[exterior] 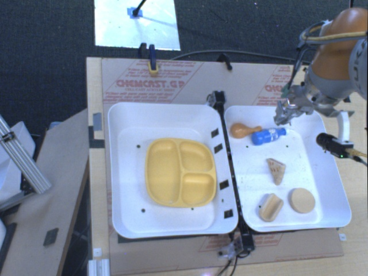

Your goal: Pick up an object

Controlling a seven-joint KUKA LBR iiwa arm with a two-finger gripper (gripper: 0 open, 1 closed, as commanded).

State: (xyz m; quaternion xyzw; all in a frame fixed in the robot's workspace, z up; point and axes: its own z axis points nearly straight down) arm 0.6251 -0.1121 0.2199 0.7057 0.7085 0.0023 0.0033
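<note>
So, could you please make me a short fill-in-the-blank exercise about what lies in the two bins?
1. The yellow divided plate lies in the ____ bin.
2. The blue bottle lies beside an ____ pear-shaped toy.
3. The round tan disc lies near the front of the ____ bin.
4. The gripper hangs over the right bin, closest to the ____ bottle.

Missing words: left; orange; right; blue
</note>
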